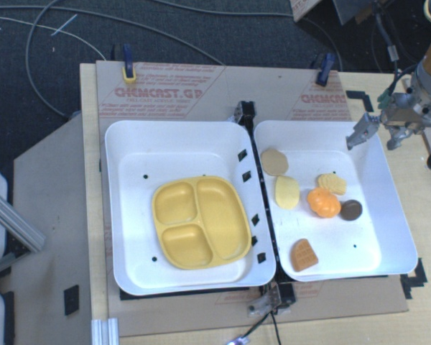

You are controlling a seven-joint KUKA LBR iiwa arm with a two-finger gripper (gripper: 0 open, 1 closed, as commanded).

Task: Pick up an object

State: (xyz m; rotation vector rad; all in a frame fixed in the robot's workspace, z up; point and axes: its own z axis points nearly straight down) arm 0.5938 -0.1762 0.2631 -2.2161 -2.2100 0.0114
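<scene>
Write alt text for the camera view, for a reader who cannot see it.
A robot gripper hangs open above the far right corner of the right bin, which holds six small food-like pieces, including an orange one. The left bin holds a yellow divided tray.

Two white bins (122, 192) (388, 192), one yellow tray (200, 221), six food pieces (323, 204)

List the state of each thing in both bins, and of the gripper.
Gripper: open, above right bin's far edge, holding nothing.
Yellow divided tray: flat in left bin.
Orange ball: in right bin, touching ridged yellow piece.
Brown round piece: beside the ball.
</scene>
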